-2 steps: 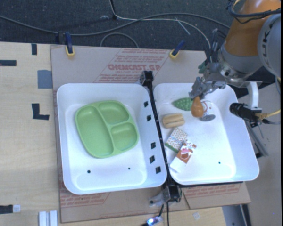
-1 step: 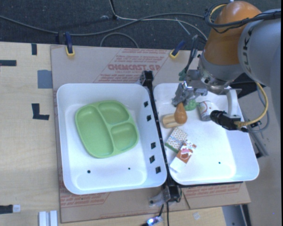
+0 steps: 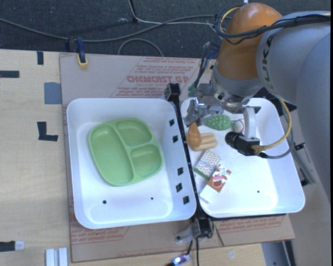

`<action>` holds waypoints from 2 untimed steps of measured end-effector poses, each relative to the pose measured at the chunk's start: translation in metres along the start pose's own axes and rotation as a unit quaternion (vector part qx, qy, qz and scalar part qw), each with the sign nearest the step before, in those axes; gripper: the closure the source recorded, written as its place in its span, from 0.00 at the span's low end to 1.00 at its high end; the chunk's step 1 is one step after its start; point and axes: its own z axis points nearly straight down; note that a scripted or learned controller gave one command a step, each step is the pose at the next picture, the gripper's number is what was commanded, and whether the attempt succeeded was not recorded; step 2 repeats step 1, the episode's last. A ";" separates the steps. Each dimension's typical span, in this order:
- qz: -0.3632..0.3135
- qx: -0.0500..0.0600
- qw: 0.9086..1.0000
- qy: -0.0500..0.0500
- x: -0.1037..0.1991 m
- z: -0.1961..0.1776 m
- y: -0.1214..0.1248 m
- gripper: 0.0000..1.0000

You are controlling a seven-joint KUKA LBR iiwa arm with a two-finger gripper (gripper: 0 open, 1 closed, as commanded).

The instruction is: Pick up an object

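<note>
the gripper point(image 3: 198, 111) is hanging over the far left corner of the right bin point(image 3: 277, 201), a cluster of grey metal parts under the arm's orange band point(image 3: 241, 37). whether it is open or closed cannot be told from this slant, and nothing is showing clearly inside it. just near of it, an orange-tan rounded object point(image 3: 200, 139) (smooth, bread-like in shape) is lying against the bin's left wall, close under the gripper but not visibly gripped. to the right of the gripper a pale green bumpy object point(image 3: 218, 122) is sitting partly under the wrist. nearer the camera, a small box with a green-and-white checked pattern point(image 3: 207, 164) is lying beside a red-and-white carton point(image 3: 217, 180), the two touching or almost so. a black cylindrical part with a yellow cable point(image 3: 241, 143) is hanging off the wrist over the bin's middle.

the left bin point(image 3: 83, 204) is holding a light green divided plate point(image 3: 125, 151), glossy plastic with three compartments and rounded corners. both bins are resting on a brown cardboard sheet point(image 3: 150, 76) on the pale wooden surface point(image 3: 22, 165).
</note>
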 end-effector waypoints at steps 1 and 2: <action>0.000 0.001 1.000 0.000 0.051 0.018 -0.004 1.00; 0.000 0.001 1.000 0.000 0.051 0.018 -0.004 1.00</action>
